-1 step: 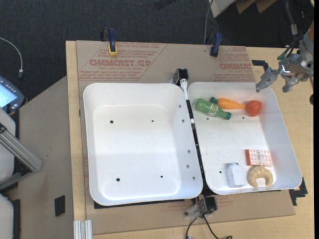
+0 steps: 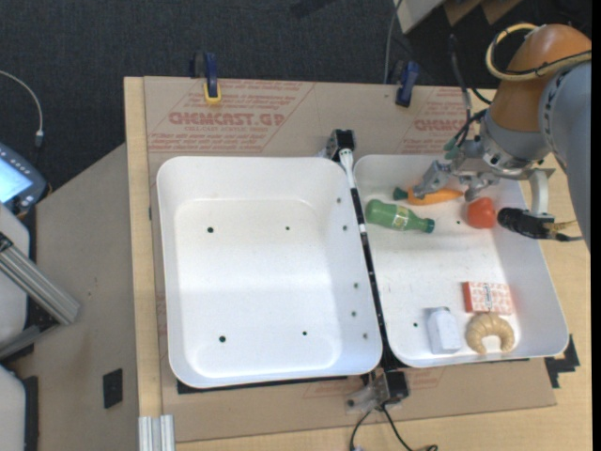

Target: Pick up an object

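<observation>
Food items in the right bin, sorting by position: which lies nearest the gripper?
The carrot, right under the gripper; tomato, croissant lie farther.

The scene was evenly and brightly lit from overhead, with soft light and no hard shadows. The shallow white plastic bin on the left [image 2: 254,266] showed a brighter band across its upper floor and a slightly greyer tone below, close to washing out. The glossy orange band of the arm [image 2: 545,50] carried a pale highlight. Focus was fair but soft, fine detail smeared; the dark floor [image 2: 84,26] stayed dim and noisy.
</observation>
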Tool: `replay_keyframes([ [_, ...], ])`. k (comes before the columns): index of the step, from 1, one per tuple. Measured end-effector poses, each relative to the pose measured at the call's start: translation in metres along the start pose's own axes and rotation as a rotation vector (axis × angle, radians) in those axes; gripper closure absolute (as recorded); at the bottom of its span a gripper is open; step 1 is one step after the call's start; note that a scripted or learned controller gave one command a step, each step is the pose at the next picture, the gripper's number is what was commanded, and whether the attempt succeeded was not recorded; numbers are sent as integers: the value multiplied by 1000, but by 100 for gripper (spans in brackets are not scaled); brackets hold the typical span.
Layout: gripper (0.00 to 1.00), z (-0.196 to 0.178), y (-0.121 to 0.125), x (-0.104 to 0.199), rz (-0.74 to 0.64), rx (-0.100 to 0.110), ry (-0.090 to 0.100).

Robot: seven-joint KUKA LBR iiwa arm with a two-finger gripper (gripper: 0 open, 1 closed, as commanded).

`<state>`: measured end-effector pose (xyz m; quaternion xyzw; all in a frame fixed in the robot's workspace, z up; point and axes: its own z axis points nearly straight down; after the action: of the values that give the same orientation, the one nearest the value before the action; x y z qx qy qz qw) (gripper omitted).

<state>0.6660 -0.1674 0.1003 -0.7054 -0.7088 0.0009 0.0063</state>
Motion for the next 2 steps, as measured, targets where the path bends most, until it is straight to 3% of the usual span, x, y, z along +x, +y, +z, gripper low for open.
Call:
replay_keyframes([
  [1, 100, -18, 3, -3, 1, -11, -4],
  [2, 100, 20, -56, 30, 6, -2, -5],
])
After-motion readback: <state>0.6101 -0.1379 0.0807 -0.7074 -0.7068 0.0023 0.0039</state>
